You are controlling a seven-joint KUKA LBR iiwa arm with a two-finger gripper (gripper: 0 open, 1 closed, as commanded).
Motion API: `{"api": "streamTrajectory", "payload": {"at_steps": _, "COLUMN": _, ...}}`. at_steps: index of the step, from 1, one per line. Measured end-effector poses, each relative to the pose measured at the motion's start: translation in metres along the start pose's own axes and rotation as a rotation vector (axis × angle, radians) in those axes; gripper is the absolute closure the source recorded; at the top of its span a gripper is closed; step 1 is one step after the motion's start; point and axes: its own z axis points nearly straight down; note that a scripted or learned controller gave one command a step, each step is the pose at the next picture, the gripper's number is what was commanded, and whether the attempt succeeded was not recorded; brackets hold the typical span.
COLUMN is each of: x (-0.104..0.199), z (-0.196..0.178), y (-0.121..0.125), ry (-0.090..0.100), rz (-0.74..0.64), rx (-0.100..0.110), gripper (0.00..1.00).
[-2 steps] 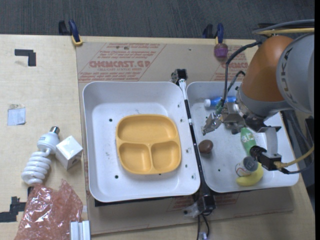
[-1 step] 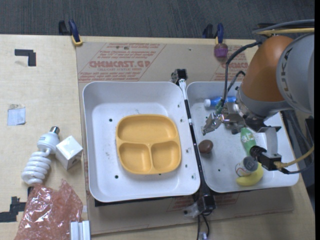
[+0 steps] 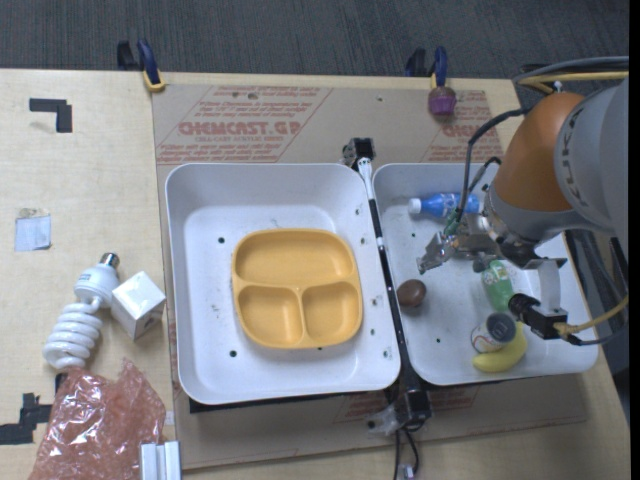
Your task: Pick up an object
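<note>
At the near edge of the pale wooden counter [image 3: 80, 218], on the left, lies a crumpled sheet of reddish plastic wrap [image 3: 95, 423], and just beyond it a spiral light bulb [image 3: 82, 313] rests beside a small white cube [image 3: 139, 303]. Two shallow white bins sit side by side on a brown cardboard sheet [image 3: 250, 118] at the centre and right. The left bin [image 3: 195, 268] holds a yellow divided tray [image 3: 297, 288], which lies flat in the middle with a wide margin of bare white floor all around it. The right bin [image 3: 440, 353] is more crowded. Along its near rim lies a yellow banana [image 3: 500, 358], with a small dark round object [image 3: 500, 328] touching its upper side. Just beyond these stands a green bottle [image 3: 497, 286], and to the left, near the shared wall between the bins, sits a brown rounded object [image 3: 411, 293] with open floor around it. The grey arm with its orange band [image 3: 545, 168] reaches in from the right and covers much of the far right part of this bin. Its claw [image 3: 440, 250] hangs over the middle of the right bin, between the brown object and the green bottle; whether it is released or clenched cannot be told. At the far side of the bin lies a blue and white bottle [image 3: 440, 206]. Beyond the bins, blue clamps [image 3: 150, 65] pin the cardboard to the far edge, and a small purple object [image 3: 442, 100] sits on it.
</note>
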Motion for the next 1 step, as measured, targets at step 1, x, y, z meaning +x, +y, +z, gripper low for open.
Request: {"api": "streamTrajectory", "payload": {"at_steps": 1, "x": 0.0002, "z": 0.0339, "y": -0.0427, "ry": 0.001, "rz": 0.002, "rx": -0.002, "gripper": 0.00}}
